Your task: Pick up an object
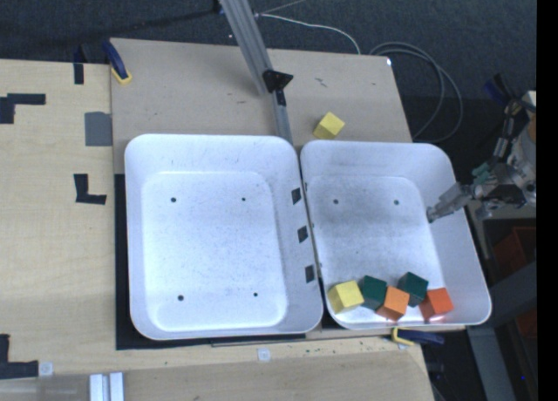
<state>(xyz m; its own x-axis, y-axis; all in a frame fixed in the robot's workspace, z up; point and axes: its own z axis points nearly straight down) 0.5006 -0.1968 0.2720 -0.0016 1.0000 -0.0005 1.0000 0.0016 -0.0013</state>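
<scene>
Gripper (436,209) hovering at right bin's (453,173) right edge, finger spread impossible to tell. Blocks (390,295) huddled along near edge toward the right corner, awkward against the wall. Stray yellow block (329,125) beyond the bins.

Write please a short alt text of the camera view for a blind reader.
Five small blocks, yellow, green, orange and red, cluster in the near corner of the right bin. The gripper is at that bin's right rim, and one yellow block lies on the bench behind the bins.
</scene>
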